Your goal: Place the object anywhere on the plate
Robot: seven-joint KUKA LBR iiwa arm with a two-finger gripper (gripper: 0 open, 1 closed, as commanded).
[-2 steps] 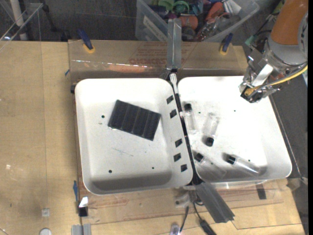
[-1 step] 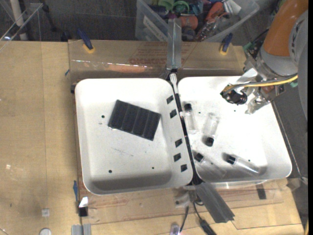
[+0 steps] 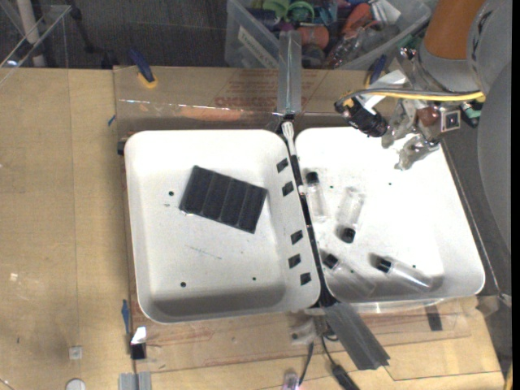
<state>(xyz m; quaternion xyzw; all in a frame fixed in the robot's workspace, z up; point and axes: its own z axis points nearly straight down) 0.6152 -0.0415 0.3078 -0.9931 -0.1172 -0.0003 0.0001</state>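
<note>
A robotics lab: wooden bench point(image 3: 57, 218), twin white bins point(image 3: 154, 291), clear tub of toys point(image 3: 325, 15) behind

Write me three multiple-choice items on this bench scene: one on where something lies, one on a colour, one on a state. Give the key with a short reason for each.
1. Where does the dark ridged plate lie?
A. In the left bin
B. In the right bin
C. On the bench in front of the bins

2. What colour are the caps on the clear vials in the right bin?
A. Red
B. Black
C. Yellow

3. How does the plate stand with the vials?
A. One vial lies on it
B. Two vials lie on it
C. It bears no vial

Key: A, the plate sits on the floor of the left bin. B, each vial ends in a black cap. C, all vials lie in the right bin, apart from the plate.
</note>
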